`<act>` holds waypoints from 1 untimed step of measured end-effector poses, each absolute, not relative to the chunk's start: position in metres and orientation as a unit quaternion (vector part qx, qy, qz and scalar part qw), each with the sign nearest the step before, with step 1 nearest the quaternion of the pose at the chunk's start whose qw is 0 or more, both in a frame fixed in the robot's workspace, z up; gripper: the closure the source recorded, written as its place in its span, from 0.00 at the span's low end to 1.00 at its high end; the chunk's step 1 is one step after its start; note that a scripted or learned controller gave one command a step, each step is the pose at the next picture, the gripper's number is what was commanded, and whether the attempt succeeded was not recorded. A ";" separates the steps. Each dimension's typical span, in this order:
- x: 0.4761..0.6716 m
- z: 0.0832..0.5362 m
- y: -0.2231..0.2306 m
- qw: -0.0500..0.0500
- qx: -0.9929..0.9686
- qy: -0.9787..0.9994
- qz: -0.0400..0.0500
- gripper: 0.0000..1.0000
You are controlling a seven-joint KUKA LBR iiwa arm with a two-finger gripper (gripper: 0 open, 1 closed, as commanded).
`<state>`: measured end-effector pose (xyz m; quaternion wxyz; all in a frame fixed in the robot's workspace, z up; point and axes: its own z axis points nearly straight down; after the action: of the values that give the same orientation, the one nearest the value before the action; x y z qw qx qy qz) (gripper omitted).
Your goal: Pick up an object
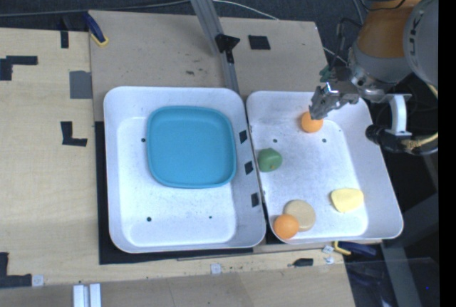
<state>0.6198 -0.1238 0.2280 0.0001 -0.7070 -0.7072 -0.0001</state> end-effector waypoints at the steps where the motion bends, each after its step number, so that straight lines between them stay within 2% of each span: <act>1: 0.626 0.219 -0.069 0.001 -0.706 -0.709 0.000 1.00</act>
<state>0.6258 -0.0690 0.2187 0.0007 -0.7055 -0.7087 0.0000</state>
